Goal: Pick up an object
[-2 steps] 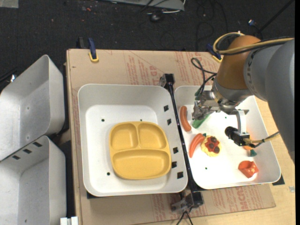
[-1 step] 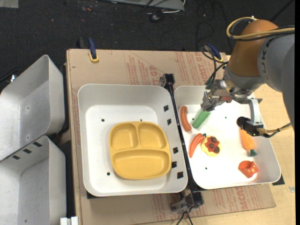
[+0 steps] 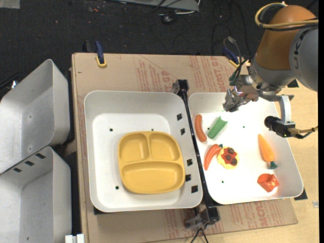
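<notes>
1. Gripper [image 3: 234, 103] hangs over the far-left corner area of the right bin [image 3: 291, 178], arm coming in from the right with its orange band above the wrist. Cannot tell if the claw is open or closed; it's dark and small against the bin wall. Nothing visibly between its tips.
2. Green pickle-like piece [image 3: 217, 127] lies just below the gripper, tilted, near the bin's far-left corner. Not touching the claw as far as I can see.
3. Red sausage [image 3: 200, 128] sits along the right bin's left edge, just beside the green piece.
4. Red chili pepper [image 3: 211, 156] lies at the left edge, mid-bin, tilted, touching or nearly touching the small pizza slice [image 3: 228, 157] on its right.
5. Carrot [image 3: 267, 149] lies near the right edge, green end toward the near side.
6. Red bell pepper [image 3: 268, 182] sits in the near-right corner.
7. Left bin [image 3: 101, 115] holds a yellow divided plate [image 3: 151, 162], three compartments, placed toward the near edge.
8. Both bins sit side by side on a cardboard sheet [image 3: 152, 70].
</notes>
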{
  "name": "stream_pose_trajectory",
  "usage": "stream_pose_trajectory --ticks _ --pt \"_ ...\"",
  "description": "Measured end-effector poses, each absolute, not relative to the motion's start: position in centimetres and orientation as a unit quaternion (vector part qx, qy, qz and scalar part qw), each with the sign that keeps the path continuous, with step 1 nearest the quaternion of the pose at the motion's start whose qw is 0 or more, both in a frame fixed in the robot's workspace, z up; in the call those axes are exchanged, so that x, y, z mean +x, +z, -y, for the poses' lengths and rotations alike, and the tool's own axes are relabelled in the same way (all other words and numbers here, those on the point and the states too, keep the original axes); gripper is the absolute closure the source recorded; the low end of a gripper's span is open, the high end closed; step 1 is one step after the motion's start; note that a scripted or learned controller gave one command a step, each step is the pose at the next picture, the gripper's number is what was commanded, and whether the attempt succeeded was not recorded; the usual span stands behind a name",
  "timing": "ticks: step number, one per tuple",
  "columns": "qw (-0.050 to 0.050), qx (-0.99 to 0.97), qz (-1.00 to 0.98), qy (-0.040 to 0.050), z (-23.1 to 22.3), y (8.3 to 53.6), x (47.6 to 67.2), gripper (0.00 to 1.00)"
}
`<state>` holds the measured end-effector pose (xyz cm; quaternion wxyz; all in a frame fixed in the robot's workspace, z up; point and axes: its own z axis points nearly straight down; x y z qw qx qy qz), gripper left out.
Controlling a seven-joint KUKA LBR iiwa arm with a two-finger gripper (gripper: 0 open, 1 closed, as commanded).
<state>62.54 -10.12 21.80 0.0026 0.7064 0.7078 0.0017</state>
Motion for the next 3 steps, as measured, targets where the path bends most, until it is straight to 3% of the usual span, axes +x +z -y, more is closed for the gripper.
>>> stream_pose_trajectory --ticks 1,3 --pt "-0.001 0.705 -0.709 0.0001 5.2 21.8 59.8 1.0" --pt "-0.001 0.704 -0.71 0.0005 -6.1 23.7 56.5 1.0"
